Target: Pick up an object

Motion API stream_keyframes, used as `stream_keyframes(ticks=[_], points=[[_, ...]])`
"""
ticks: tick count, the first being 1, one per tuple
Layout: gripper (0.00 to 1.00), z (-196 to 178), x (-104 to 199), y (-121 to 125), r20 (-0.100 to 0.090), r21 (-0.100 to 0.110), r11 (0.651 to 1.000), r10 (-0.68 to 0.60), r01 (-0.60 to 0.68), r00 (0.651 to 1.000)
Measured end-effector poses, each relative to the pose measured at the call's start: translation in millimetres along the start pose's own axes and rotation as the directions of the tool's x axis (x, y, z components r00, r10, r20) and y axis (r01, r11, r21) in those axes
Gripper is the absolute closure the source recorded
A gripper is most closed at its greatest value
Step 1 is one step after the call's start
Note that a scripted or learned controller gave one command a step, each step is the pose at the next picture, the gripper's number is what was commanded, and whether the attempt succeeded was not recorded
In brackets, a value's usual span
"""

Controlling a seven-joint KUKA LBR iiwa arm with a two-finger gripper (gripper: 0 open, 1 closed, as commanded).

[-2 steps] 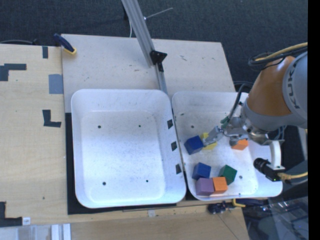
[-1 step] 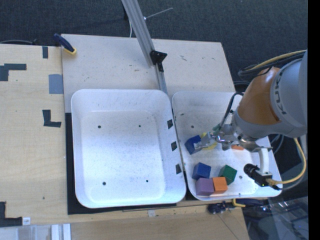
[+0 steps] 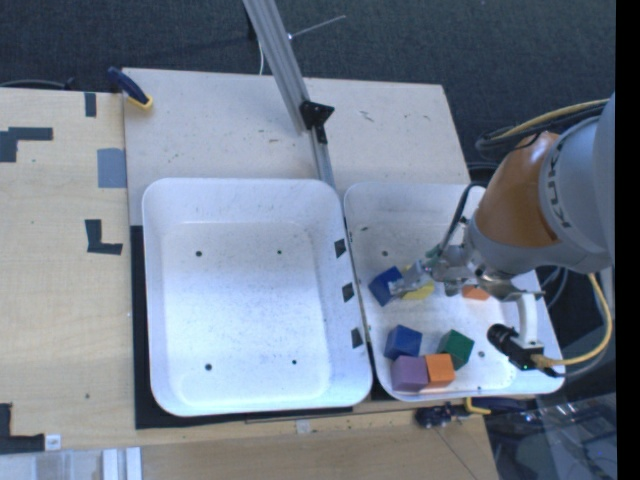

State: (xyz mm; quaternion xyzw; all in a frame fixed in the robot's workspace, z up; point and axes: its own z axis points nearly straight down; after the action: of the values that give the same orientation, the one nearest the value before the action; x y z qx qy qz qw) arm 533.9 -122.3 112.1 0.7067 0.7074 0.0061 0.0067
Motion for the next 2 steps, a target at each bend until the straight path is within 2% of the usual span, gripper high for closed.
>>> stream_keyframes(ticks=[1, 2], points=[[1.0, -8, 1, 1, -0.002, 0.001, 1.0, -0.001, 0.001, 1.0], [1.0, -52, 7, -1, 0.0, 0.016, 1.0, -0.001, 0.001, 1.0]])
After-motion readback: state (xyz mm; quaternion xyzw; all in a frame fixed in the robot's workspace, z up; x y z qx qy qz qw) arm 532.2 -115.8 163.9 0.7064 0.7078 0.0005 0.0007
